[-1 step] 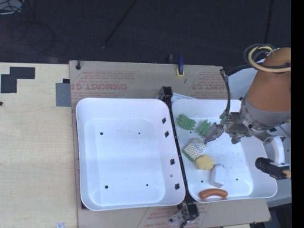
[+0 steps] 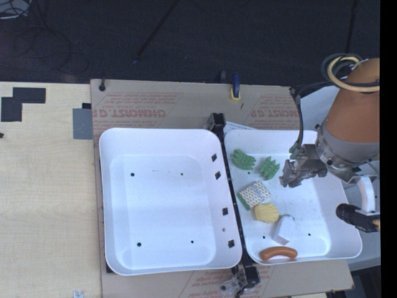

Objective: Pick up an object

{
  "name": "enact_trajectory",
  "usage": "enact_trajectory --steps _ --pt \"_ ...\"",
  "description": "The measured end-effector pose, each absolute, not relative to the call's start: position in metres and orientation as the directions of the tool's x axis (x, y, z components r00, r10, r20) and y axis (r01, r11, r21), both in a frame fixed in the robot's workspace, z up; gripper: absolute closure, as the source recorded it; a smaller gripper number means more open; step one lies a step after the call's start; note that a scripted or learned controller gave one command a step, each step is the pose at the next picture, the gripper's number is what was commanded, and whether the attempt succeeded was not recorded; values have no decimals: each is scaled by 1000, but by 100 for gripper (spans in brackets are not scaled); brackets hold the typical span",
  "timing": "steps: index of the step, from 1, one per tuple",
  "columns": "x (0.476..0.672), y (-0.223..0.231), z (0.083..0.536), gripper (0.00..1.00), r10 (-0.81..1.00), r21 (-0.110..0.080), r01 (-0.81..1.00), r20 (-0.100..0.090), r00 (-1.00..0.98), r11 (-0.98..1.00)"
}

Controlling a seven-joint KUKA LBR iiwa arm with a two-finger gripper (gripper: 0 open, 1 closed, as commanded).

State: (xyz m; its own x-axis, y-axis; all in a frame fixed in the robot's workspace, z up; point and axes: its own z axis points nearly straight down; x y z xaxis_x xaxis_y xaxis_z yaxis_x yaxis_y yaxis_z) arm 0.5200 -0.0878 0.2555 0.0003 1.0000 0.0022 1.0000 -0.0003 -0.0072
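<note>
Two shallow white bins sit side by side on a cardboard sheet (image 2: 161,107) in the centre and right of the frame. The left bin (image 2: 111,148) occupies the middle of the picture. The right bin (image 2: 338,244) holds all visible objects.

Contents of the right bin, upper to lower: a green knobbly piece (image 2: 243,160) near its upper left; a second green piece (image 2: 268,167) just beside it to the right; a checkered block (image 2: 254,194), tilted, at centre left; a yellow piece (image 2: 267,213) directly below and touching or nearly touching the block; a small white block (image 2: 284,230) to the lower right of the yellow piece; an orange sausage-shaped item (image 2: 278,253) lying along the bin's lower wall.

The arm (image 2: 353,117) enters from the right edge of the frame, orange band uppermost. The gripper (image 2: 290,179) sits over the upper middle of the right bin, just right of the second green piece and above the checkered block. Whether the claw is released or clenched cannot be told: it reads as a dark cluster. No object is seen within it

A blue-and-yellow clamp (image 2: 236,87) stands at the cardboard's upper edge
</note>
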Motion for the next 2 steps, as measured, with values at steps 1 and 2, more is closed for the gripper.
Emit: enact_trajectory --steps 1,2 --pt "493 -2 391 100 1000 12 1000 4 -11 11" --pt "493 25 526 100 1000 14 1000 2 -5 5"
